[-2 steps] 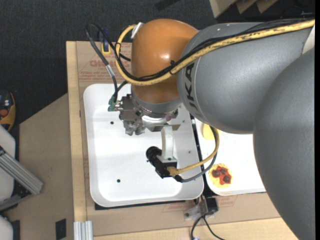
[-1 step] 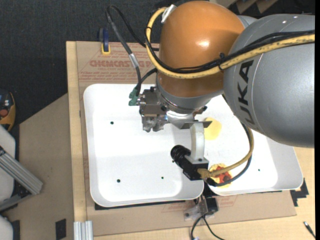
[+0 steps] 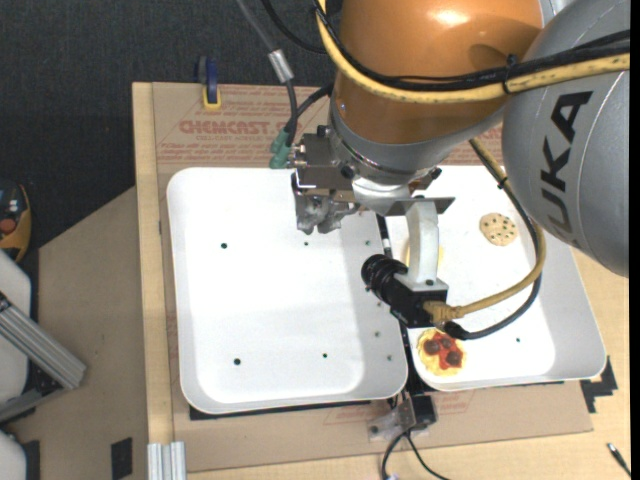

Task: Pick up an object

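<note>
Gripper [image 3: 318, 213] hangs over the left bin's [image 3: 200, 268] far right part; I cannot tell its state. Right bin [image 3: 560, 328] holds a cracker [image 3: 497, 229] and a pizza slice [image 3: 441, 352].

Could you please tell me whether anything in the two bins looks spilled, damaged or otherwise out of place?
Nothing stands out. In the right bin, a round cookie-like piece and a small pizza-like piece lie flat and whole. The left bin shows a few dark dots on its floor. The gripper hangs over the left bin's far edge.
</note>
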Tool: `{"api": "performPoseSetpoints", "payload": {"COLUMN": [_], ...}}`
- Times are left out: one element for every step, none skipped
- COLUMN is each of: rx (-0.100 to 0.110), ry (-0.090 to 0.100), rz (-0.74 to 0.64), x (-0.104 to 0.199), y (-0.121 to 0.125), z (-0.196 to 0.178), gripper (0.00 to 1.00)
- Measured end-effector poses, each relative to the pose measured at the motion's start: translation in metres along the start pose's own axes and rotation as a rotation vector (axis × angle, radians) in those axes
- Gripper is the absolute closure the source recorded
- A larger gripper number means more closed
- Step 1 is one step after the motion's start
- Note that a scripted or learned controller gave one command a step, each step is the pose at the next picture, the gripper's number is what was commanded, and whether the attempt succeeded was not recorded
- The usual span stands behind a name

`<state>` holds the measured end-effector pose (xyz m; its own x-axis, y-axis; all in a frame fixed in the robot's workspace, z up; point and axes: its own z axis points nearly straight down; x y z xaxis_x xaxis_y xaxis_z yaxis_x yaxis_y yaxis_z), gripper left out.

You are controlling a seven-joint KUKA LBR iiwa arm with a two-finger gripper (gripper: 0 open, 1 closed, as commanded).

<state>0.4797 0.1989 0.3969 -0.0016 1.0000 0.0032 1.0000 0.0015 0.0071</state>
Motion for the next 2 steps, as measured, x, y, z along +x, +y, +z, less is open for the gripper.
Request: {"api": "performPoseSetpoints", "payload": {"rx": [0.021,-0.003], "ry": [-0.009,-0.001], "rz": [0.001,0.007], "x": [0.022,-0.024], "y": [0.008,0.037], "z": [0.134,0.041], "gripper": [1.0,1.0]}}
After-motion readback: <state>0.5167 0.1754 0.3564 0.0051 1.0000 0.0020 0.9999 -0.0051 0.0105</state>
